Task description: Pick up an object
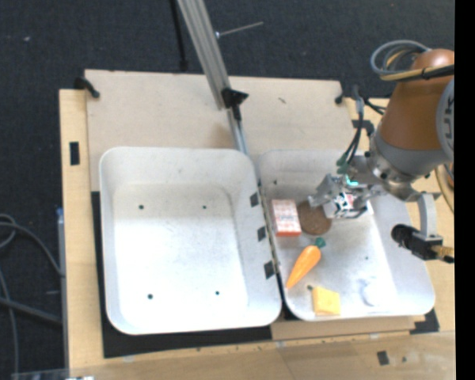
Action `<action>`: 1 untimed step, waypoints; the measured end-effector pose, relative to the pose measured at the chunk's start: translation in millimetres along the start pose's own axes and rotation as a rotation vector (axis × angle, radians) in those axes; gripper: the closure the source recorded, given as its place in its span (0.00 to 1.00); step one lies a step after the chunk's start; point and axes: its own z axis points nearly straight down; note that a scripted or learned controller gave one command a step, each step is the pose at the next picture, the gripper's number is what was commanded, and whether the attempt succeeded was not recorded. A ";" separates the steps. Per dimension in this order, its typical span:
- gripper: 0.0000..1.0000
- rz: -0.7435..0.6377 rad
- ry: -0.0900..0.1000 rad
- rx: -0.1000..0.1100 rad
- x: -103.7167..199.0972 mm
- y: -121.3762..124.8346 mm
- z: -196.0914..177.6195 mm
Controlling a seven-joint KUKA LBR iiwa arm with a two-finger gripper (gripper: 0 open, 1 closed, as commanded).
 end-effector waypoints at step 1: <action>0.00 0.002 -0.001 -0.005 -0.2 0.9 -2.1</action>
